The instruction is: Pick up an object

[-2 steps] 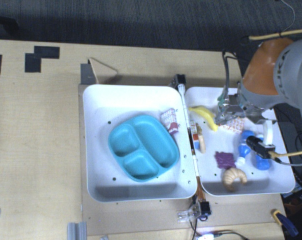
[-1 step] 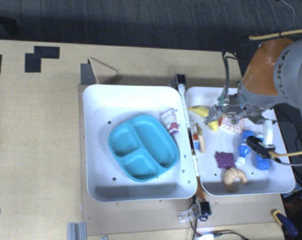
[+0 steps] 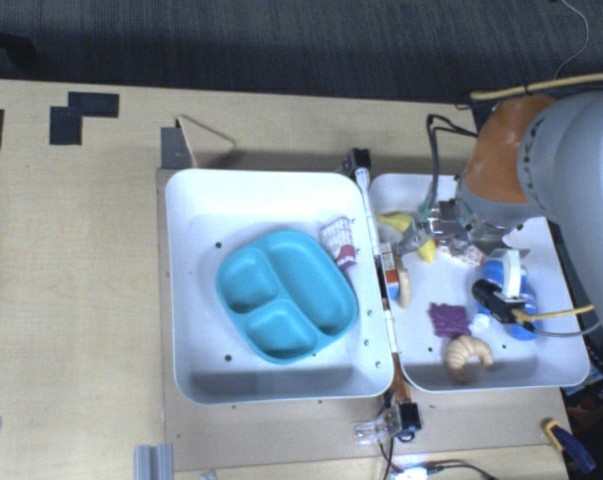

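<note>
Gripper [image 3: 439,226] low in right bin [image 3: 561,368], finger state unclear. Croissant [image 3: 468,354] near bin's front wall, long axis roughly left-right. Purple piece [image 3: 448,319] just behind croissant.

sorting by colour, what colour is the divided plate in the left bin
Light blue plate, in the camera view.

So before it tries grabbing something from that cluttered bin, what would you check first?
1. Gripper over the right white bin: ok.
2. Something held already: cannot tell, the wrist hides it.
3. Target beneath it: cannot tell; small yellow piece sits close.
4. Purple toy and tan croissant-shaped toy lying apart from the arm: ok.
5. Blue divided plate in the left white bin, out of the way: ok.
</note>
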Robot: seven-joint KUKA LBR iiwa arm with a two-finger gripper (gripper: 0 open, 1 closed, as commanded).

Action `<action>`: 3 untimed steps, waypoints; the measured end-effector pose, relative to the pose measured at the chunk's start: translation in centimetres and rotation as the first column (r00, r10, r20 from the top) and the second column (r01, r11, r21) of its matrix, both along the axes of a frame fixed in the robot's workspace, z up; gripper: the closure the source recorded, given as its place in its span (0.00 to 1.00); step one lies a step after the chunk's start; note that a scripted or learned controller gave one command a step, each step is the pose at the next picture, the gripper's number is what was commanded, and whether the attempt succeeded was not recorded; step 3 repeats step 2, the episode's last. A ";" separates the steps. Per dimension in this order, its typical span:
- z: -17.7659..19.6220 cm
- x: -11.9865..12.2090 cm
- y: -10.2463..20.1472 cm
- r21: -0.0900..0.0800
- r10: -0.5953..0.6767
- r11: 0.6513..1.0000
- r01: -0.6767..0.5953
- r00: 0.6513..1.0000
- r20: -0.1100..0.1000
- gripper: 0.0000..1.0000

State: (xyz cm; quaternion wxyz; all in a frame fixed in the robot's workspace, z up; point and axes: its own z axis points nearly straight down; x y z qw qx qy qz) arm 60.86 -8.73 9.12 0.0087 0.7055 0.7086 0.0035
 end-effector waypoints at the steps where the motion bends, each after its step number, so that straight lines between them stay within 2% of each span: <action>1: 1.1 0.1 0.1 0.002 0.004 1.000 -0.004 1.000 0.000 1.00; 2: 9.4 -7.1 7.3 0.009 0.002 1.000 -0.002 1.000 -0.014 1.00; 3: 9.4 -7.1 7.3 0.009 0.002 1.000 -0.002 1.000 -0.014 1.00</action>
